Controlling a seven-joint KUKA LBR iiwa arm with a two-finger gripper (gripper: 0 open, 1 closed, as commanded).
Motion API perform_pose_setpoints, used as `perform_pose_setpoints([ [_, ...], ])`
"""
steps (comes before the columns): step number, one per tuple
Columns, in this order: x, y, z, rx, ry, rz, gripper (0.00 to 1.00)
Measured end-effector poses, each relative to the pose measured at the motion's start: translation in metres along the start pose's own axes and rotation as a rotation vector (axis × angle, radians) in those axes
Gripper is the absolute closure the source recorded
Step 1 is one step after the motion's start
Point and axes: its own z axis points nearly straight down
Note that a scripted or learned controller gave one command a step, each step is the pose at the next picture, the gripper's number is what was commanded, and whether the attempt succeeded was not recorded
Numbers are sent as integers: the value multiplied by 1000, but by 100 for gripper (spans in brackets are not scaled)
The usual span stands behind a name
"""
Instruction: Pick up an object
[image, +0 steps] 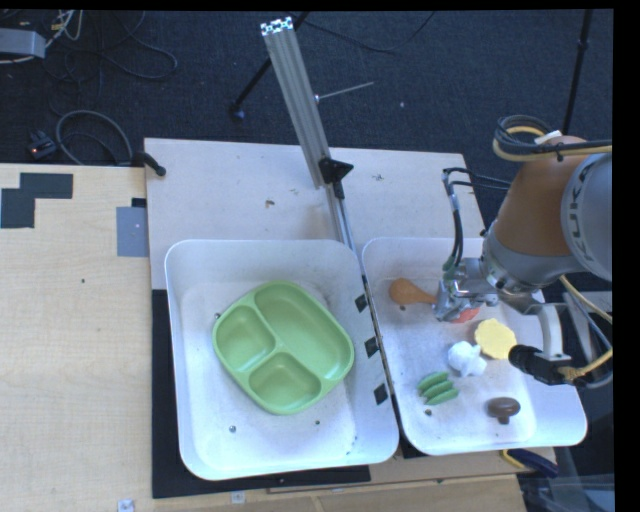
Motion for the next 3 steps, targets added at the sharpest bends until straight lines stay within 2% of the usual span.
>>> perform_pose_setpoints([
  [1,3,10,-50,0,0,0,100],
  [2,2,10,-70,3,0,-1,100],
  [3,46,-6,-65,8,2,-2,100],
])
